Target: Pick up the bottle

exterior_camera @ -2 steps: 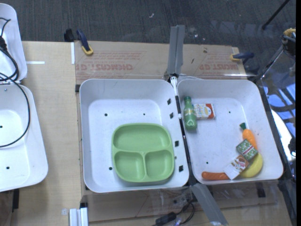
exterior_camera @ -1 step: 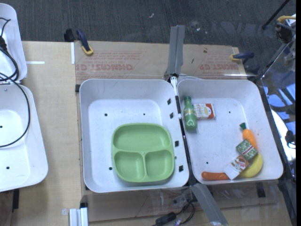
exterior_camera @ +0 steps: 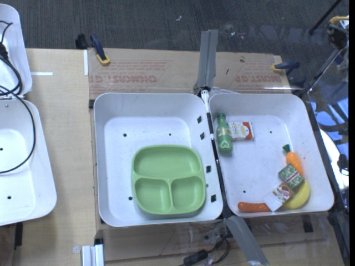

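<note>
Green bottle (exterior_camera: 223,132) lay flat in right bin (exterior_camera: 310,126), against its left wall, touching a small carton (exterior_camera: 241,131); gripper state unknown; best grasped across the body, clear of the wall.

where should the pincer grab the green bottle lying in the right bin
Probably across the bottle's body, from above, fingers closing left-right. It lies flat, cap toward the far wall, close to the right bin's left wall, with a small carton at its right, so both gaps look narrow.
</note>
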